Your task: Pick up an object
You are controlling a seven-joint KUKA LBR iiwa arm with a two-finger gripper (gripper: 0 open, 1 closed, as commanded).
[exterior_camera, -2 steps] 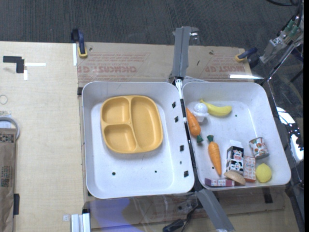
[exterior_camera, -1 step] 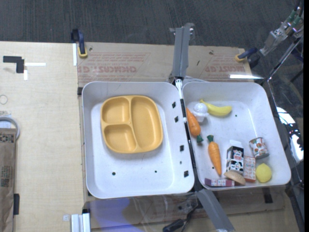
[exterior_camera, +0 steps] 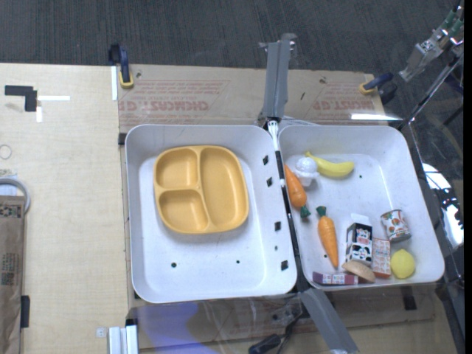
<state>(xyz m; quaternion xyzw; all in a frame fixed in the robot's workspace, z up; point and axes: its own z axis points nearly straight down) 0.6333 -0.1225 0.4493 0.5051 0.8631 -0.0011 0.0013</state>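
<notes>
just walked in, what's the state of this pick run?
Nothing is being handled right now. The left white bin holds a yellow three-compartment plastic plate. The right white bin holds the candidates: a yellow toy banana, two orange toy carrots, a small cow-print carton, a small printed can and a yellow lemon. All are lying loose, none lifted.
</notes>
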